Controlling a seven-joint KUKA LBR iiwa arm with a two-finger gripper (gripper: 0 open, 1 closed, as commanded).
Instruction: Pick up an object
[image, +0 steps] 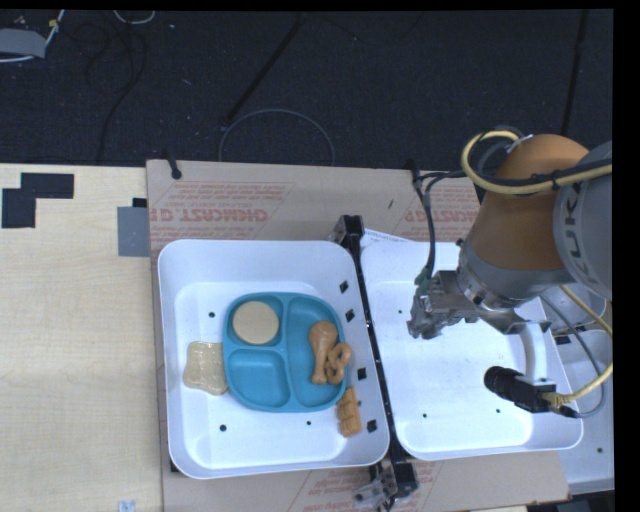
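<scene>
My gripper (424, 322) hangs low over the left part of the right bin (470, 440), close to its white floor, and I see nothing under it. In the left bin (190, 270) a blue divided plate (262, 384) holds a round tan biscuit (255, 322) in its upper left compartment. A brown drumstick (322, 345) and a pretzel (340, 360) lie in the plate's right compartment. A pale bread piece (205, 367) rests on the bin floor at the plate's left edge. A small brown pastry (348, 412) lies by the plate's lower right corner.
A black divider (365, 340) runs between the two bins. Both bins sit on a cardboard sheet (260, 200) on the pale bench. The arm's orange band (525, 200) looms over the right bin's upper right part.
</scene>
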